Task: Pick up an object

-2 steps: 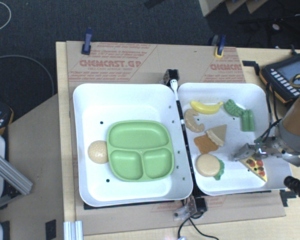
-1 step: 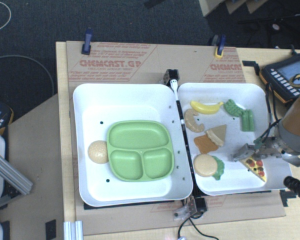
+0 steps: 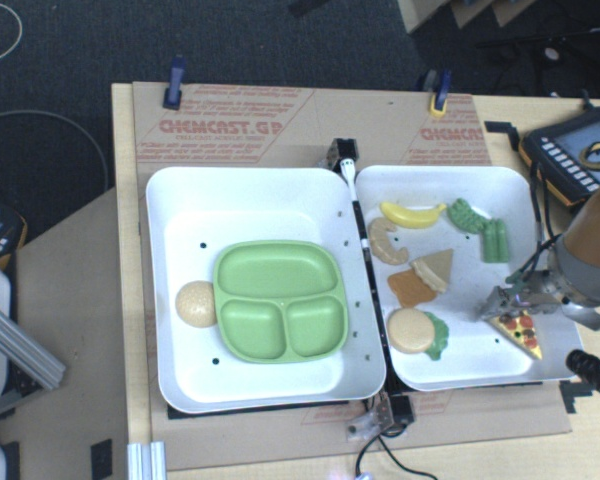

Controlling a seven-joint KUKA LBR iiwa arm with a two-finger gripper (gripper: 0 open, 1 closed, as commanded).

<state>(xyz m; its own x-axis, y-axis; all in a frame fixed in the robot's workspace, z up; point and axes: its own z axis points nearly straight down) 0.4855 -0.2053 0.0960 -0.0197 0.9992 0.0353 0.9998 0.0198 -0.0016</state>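
The pizza slice (image 3: 521,332) lies near the right bin's (image 3: 460,180) lower right corner, just under the gripper (image 3: 510,305); whether its fingers are apart or together cannot be told. A sandwich (image 3: 417,331), bread (image 3: 425,275), banana (image 3: 412,213) and green pieces (image 3: 482,228) lie nearby. The left bin (image 3: 180,268) holds a green tray (image 3: 280,301) beside a bun (image 3: 195,304).

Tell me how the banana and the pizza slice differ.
The banana is plain yellow and curved; the pizza slice is a triangle with red and dark toppings. The banana lies near the far side of the right bin, while the pizza slice lies near its front right corner, just below the hand. Both are toy foods lying flat in the same bin.
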